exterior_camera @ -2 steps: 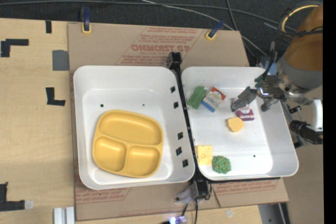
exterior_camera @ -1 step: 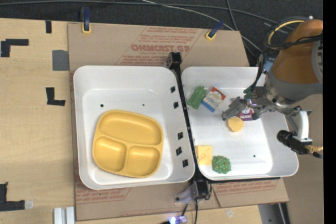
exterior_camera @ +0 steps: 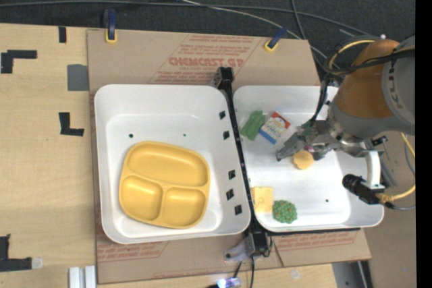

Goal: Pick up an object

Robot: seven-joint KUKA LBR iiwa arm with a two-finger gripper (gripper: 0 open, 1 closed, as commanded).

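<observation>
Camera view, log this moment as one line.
gripper over right bin | beside yellow piece | grasp unconfirmed | yellow tray in left bin

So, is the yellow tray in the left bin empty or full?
Empty. The yellow tray lies flat in the left bin, and its three compartments show bare yellow.

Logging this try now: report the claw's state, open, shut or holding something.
Claw: over the right bin, right at a small yellow object; open or shut, and any hold on it, cannot be told.
</observation>
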